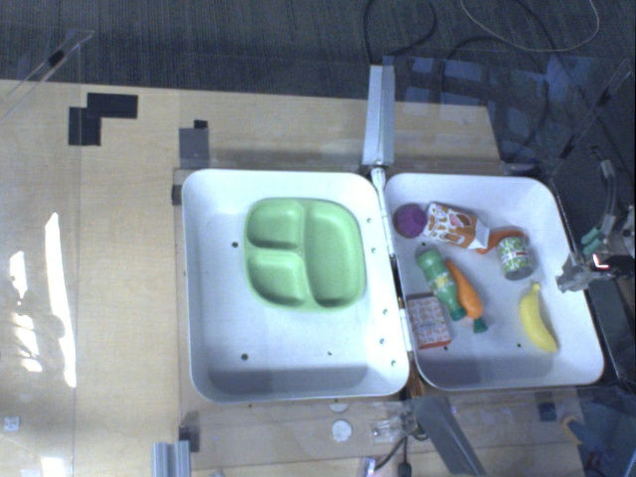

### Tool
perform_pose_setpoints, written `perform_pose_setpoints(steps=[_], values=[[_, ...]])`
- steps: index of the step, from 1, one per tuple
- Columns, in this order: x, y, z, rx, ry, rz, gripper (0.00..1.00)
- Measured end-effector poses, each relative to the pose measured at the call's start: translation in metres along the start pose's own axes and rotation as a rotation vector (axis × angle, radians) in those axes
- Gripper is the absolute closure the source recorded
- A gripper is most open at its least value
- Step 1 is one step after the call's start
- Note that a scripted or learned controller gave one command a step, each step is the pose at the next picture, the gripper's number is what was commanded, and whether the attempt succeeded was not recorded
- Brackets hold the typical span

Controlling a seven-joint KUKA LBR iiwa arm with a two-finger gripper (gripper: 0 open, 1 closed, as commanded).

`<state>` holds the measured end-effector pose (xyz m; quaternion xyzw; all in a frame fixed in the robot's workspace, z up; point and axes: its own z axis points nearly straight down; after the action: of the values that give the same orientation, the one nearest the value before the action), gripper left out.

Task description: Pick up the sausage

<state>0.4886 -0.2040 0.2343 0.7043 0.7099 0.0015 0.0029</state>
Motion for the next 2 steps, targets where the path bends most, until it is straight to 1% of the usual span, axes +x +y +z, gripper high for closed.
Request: perform_pose_setpoints(steps=[1,2], values=[[-0.001,0.0,0.014,0.001,0.0,0.015,1.0],[0.0,-0.001,0.038,0.002,0.001,0.133,1.0]])
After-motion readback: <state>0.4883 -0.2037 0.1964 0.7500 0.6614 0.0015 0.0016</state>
